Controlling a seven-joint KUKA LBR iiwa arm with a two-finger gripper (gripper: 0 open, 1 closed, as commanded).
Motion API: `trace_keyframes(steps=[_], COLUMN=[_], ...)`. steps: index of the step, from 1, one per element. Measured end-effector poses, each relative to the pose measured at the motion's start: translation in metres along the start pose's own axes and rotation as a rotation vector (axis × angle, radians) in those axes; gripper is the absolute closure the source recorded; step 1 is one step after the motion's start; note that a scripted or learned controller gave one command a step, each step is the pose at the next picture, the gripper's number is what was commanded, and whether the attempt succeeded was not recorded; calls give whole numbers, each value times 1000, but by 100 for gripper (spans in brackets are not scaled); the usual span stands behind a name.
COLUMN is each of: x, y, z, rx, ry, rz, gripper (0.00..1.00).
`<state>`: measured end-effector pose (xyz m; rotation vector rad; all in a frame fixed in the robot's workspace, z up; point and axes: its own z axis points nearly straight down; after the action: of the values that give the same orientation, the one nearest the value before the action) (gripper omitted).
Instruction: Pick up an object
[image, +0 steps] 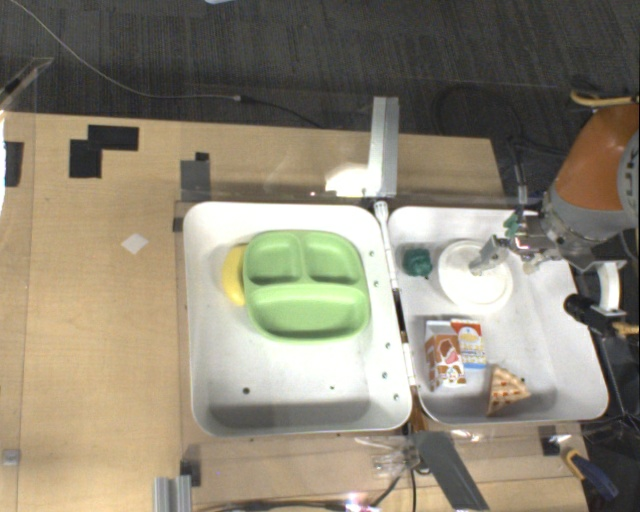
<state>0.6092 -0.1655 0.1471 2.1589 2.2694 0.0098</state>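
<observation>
My gripper (489, 259) hangs over the right bin (575, 330), at the right edge of a white round dish (470, 280). The grey arm with its orange band (592, 170) comes in from the upper right. A small dark green object (417, 263) lies just left of the dish. Nearer the front lie a red and white carton (454, 352) and a toy pizza slice (506, 390). In the left bin (290, 400) a green divided plate (303, 282) rests partly on a yellow object (232, 275).
A metal divider post (384, 150) stands behind the seam between the two bins. Black clamps and cables (598, 310) sit at the right bin's right edge. The wooden bench (90, 330) extends to the left.
</observation>
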Motion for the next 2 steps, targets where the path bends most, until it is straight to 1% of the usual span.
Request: trace_keyframes(steps=[1,2], x=[56,11], y=[14,-41], z=[29,32], rx=[-20,-41], ry=[-5,-13], rz=[-57,-19], gripper=[0,0])
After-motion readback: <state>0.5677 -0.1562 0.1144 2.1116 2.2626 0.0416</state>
